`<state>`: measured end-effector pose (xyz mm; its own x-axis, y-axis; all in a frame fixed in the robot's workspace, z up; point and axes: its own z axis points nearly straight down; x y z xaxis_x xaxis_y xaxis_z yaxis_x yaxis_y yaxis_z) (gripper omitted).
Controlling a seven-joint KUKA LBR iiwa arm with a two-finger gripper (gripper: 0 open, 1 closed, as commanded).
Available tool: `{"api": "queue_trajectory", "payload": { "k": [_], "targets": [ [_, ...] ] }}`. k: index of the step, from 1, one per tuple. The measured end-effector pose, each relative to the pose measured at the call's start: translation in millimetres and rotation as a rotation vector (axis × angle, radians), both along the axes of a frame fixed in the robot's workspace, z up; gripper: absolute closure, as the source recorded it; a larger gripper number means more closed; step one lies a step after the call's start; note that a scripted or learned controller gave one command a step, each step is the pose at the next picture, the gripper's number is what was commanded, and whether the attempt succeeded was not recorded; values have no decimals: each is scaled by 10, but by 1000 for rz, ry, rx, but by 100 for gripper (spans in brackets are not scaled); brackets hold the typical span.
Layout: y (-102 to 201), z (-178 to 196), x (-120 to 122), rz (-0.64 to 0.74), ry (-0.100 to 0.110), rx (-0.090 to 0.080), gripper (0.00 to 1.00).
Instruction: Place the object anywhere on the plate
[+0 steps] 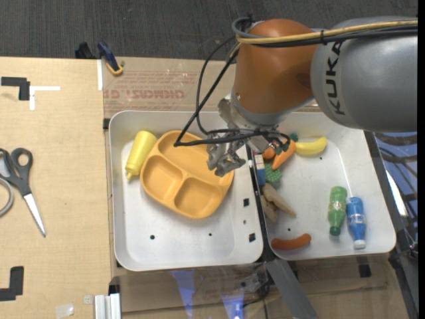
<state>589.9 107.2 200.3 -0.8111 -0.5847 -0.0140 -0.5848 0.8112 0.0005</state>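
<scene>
Far left, on the worktop [53, 198]: scissors [23, 185], grey handles, blades pointing down-right. Black corner marks near the worktop's left edge.

Left bin [172, 248]: yellow bottle [138, 153] lying tilted at the upper left, touching the rim of the plate [176, 185]. Plate orange-yellow, three compartments, tilted in the bin, nothing visible in any compartment.

End effector [222, 159] at the plate's upper right rim, beside the divider between the bins. Grey metal fingers pointing down, cables crossing in front. Open or shut: cannot tell, and nothing clearly seen between them. Orange band and grey arm body overhead, covering the top of the right bin.

Right bin [372, 244]: carrot [282, 155], orange with a green top, just right of the end effector, near the divider, apart from it. Green and blue piece just below the carrot, kind unclear. Banana [310, 146] further right, at the upper part. Wooden clothes-peg-like item [275, 205] below, close to the divider. Red sausage [291, 242] at the bin's lower left. Green bottle [337, 210] and blue bottle [356, 221] side by side, touching, toward the right wall.

Which item is the task object: not determinable; all loose items lie off the plate.
</scene>
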Motion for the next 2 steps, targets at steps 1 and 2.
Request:
{"api": "queue_trajectory", "payload": {
  "k": [1,2],
  "targets": [
    [-2,-1,0,0,0,0,0],
    [-5,94,14,-5,-4,3,100]
  ]
}}
